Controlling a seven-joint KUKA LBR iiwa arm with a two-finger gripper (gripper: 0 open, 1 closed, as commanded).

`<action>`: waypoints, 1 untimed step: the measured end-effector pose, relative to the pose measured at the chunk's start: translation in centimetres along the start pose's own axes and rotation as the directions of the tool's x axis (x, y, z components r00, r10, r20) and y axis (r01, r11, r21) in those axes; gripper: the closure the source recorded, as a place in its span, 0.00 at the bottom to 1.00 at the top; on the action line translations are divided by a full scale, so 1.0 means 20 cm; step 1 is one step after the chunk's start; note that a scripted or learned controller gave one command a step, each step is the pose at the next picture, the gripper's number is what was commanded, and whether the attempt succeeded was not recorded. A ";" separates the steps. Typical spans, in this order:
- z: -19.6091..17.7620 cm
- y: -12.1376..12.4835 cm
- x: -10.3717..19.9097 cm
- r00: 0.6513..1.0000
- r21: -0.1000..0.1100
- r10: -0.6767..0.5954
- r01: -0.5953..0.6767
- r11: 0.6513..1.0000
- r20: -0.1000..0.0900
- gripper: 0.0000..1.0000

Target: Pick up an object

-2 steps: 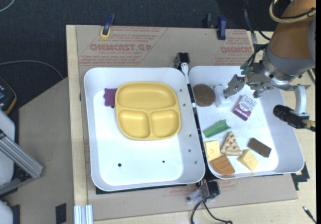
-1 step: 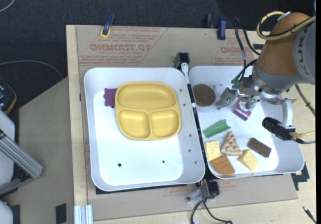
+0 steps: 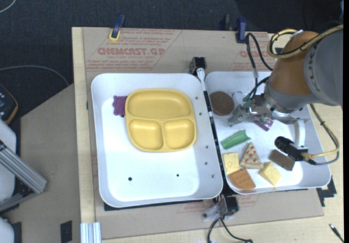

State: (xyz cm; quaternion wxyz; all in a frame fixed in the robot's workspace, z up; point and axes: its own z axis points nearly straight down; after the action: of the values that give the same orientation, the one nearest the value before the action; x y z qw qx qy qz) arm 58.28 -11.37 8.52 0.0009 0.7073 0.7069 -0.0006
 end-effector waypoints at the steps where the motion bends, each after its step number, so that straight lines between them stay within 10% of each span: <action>1: -0.02 0.01 0.00 1.000 -0.006 0.001 -0.001 1.000 -0.001 0.00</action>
State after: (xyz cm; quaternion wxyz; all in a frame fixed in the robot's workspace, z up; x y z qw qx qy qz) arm 58.51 -11.43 8.84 0.0029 0.7074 0.7068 0.0018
